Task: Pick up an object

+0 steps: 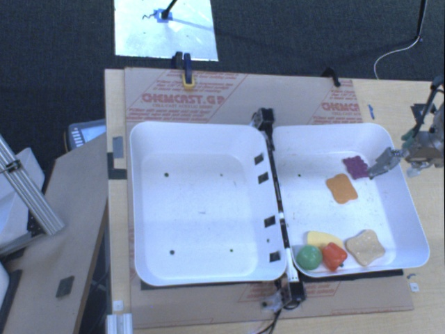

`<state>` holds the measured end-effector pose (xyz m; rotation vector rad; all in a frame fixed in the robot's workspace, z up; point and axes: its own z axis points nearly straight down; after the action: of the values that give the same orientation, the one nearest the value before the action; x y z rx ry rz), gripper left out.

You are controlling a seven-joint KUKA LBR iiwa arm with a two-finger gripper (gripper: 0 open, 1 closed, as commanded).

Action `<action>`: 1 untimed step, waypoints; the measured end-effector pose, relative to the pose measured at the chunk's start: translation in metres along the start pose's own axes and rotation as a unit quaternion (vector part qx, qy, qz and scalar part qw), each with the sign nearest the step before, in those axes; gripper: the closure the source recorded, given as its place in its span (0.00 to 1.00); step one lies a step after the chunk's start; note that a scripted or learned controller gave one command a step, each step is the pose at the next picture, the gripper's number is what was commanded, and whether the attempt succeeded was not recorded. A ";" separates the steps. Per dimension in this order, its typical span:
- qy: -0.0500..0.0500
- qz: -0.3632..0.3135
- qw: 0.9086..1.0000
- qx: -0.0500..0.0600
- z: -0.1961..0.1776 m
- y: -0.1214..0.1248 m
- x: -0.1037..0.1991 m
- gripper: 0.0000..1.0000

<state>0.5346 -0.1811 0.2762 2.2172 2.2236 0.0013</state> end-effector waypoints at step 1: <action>0.000 -0.002 1.000 -0.002 -0.011 0.001 0.000 1.00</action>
<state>0.5355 -0.1811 0.2870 2.2114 2.2256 0.0043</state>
